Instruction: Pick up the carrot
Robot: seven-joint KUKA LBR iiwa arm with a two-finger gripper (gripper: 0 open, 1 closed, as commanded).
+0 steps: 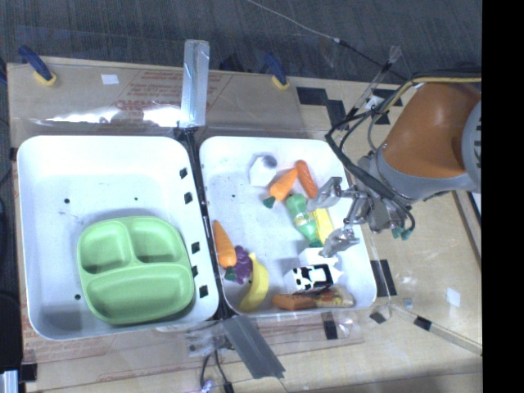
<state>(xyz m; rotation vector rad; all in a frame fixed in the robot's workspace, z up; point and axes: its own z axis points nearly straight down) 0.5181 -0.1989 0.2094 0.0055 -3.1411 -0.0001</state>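
Note:
Several orange carrot-like toys lie in the right bin (pixel 237 158). One carrot (pixel 282 185) with a green stub lies near the bin's middle top, and a slimmer orange piece (pixel 305 177) sits just right of it. Another carrot (pixel 223 245) leans along the left wall. A long orange piece (pixel 296 302) rests at the front edge. My gripper (pixel 334 215) hangs over the bin's right side, open. One finger (pixel 330 190) stands near the slimmer piece and the other (pixel 342 240) sits lower. A yellow toy (pixel 325 224) lies between them, not gripped.
A green bottle (pixel 303 213), a banana (pixel 257 283), purple grapes (pixel 241 262), a black-and-white toy (pixel 313 277) and a white object (pixel 262 168) crowd the right bin. The left bin (pixel 49 178) holds a green divided plate (pixel 135 270). Cables trail at the upper right.

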